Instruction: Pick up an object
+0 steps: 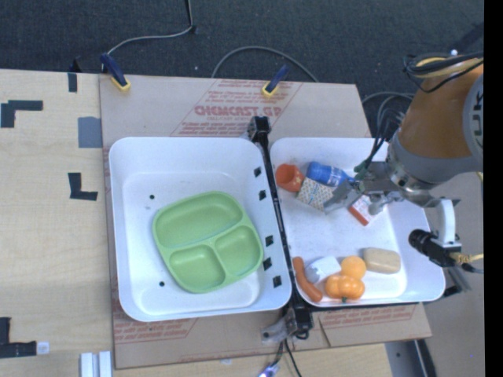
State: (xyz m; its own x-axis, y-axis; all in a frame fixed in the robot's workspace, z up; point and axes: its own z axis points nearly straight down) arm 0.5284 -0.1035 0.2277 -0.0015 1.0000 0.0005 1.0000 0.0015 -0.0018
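Approach is the step in hand: gripper (355, 199) hangs low in the right bin (409, 295), its fingers spread apart and holding nothing, above a small red-and-white packet (360, 212) beside the blue-capped bottle (324, 173). Next, judging by this, it must drop squarely over the packet and close.

Grey arm (440, 159) with a broad orange band; black cables; metal-grey end effector (357, 197).
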